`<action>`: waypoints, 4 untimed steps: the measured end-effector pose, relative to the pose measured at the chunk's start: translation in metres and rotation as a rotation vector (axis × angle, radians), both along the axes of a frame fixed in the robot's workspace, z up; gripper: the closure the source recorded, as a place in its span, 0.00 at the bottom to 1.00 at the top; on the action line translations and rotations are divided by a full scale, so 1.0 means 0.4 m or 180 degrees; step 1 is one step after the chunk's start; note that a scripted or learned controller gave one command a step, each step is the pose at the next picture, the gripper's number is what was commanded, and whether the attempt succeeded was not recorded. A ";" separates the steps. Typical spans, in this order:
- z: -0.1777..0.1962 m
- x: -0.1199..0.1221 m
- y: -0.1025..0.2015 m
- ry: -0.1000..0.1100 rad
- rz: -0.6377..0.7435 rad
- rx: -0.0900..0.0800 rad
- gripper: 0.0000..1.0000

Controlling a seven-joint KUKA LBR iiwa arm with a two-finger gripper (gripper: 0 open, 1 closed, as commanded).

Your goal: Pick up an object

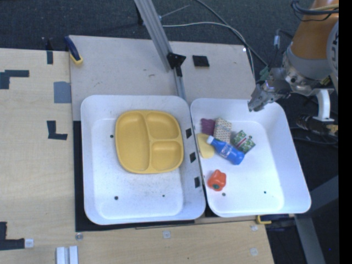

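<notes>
The right white bin (275, 164) holds several small objects. A blue bottle (226, 150) lies tilted near its middle. Beside it sit a green packet (243, 141), a speckled tan block (222, 129), a purple piece (207, 126) and a yellow piece (205, 147). An orange-red object (216, 180) rests lower, near the bin's left wall. My gripper (257, 102) hangs over the bin's far right corner, apart from all of them, with nothing visible in it.
The left white bin (99, 164) carries a yellow divided plate (149, 141). A slanted metal pole (157, 29) rises behind the bins. Cables run across the dark floor at the back. A yellow-and-blue clamp (73, 50) sits at the bench's far left corner.
</notes>
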State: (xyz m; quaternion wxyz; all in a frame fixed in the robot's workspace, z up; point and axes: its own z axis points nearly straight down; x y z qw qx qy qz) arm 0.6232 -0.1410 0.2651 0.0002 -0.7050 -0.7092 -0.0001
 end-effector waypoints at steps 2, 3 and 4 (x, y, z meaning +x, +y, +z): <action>-0.043 -0.024 0.237 0.0008 -0.0002 -0.0001 1.00; -0.035 -0.037 0.363 0.0006 0.0002 0.0003 1.00; -0.035 -0.059 0.488 0.0007 -0.0002 -0.0001 1.00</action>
